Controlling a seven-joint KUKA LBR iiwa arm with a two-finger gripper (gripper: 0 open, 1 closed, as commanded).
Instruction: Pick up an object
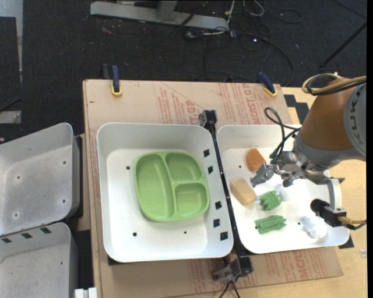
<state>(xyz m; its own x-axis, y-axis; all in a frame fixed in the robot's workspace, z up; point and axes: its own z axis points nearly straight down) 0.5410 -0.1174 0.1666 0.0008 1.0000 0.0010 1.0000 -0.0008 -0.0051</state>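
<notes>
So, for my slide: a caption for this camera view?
KUKA arm's pincer hovers over toy food in the right bin; a green divided plate sits in the left bin.

Setting, seen from above at a slant. Floor (pixel 52 52): dark, speckled w/ small light flecks, prob. carpet, though texture is hard to judge. Bench top is a tan board (pixel 169 96) printed w/ faded red lettering, held at its far edge by two clamps w/ yellow tips, one at left (pixel 115 80), one at right (pixel 267 84). Black cables (pixel 274 41) loop across the floor beyond the board; a flat grey metal bar (pixel 157 14) lies near the top edge. Two pale grey perforated panels (pixel 35 174) sit left of the bench. Lighting even, no hard shadows.
</notes>
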